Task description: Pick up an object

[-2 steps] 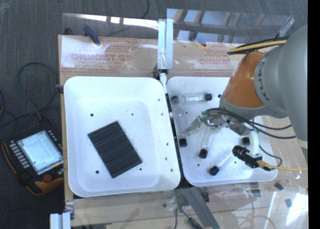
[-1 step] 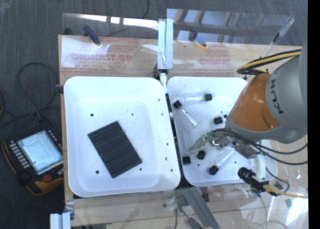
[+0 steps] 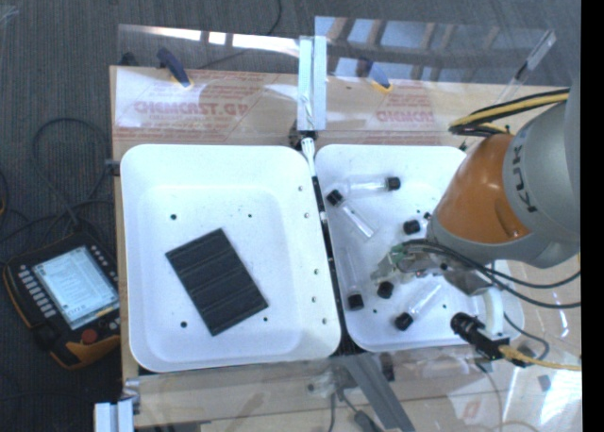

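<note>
Vials (image 3: pixel 370 183) beneath claw (image 3: pixel 401 260), perhaps touching

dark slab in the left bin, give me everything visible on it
The dark slab is a flat, near-black rectangle with ribbed lines along its length, matte, perhaps rubber or plastic. It lies flat on the floor of the left bin, turned diagonally, one corner toward the bin's near edge. Only the bin floor touches it, and it is clear of the walls.

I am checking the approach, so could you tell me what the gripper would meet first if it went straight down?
Probably the clear black-capped vials lying on the right bin floor under the gripper; depth is unclear.
</note>
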`<act>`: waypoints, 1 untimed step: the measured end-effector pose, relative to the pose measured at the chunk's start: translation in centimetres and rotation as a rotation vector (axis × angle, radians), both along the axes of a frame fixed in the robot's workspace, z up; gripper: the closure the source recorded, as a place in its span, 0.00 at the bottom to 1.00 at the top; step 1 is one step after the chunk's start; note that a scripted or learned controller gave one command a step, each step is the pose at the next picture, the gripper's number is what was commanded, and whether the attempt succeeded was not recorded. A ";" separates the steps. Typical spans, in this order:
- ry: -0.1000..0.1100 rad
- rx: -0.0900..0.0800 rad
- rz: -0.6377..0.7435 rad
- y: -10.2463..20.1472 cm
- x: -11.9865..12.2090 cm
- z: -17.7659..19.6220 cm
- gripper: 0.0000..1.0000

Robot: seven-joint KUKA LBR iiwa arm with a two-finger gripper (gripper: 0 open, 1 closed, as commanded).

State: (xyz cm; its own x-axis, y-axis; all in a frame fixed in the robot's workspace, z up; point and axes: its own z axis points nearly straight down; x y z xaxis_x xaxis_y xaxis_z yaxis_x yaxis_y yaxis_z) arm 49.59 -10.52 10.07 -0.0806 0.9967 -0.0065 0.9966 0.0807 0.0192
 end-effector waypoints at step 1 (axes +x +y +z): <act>0.021 0.005 -0.126 6.4 5.1 8.5 1.00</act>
